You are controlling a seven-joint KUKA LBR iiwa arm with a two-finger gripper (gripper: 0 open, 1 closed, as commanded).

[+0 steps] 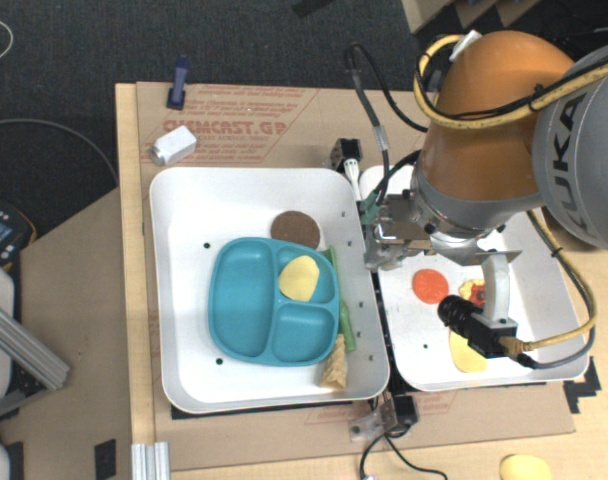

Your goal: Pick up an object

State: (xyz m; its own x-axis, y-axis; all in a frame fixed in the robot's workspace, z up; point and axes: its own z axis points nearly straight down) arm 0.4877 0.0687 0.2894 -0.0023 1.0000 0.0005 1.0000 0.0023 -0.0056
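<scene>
My gripper (pixel 402 244) hangs under the big orange and grey wrist, low over the left edge of the right bin (pixel 544 368), close to the wall between the two bins. An orange-red round object (pixel 430 286) lies in that bin just right of and below the gripper. A yellow piece (pixel 466 354) and a small yellow-orange item (pixel 473 291) lie further toward the front, partly hidden by a black fitting on the arm. I see nothing between the gripper's parts.
The left bin (pixel 174 268) holds a blue divided plate (pixel 252 303) with a pale yellow piece (pixel 300 279) on it, a brown disc (pixel 296 230), a green stick (pixel 341 308) and a tan item (pixel 334 370). Cables run behind the bins. A white block (pixel 174 146) lies on the cardboard.
</scene>
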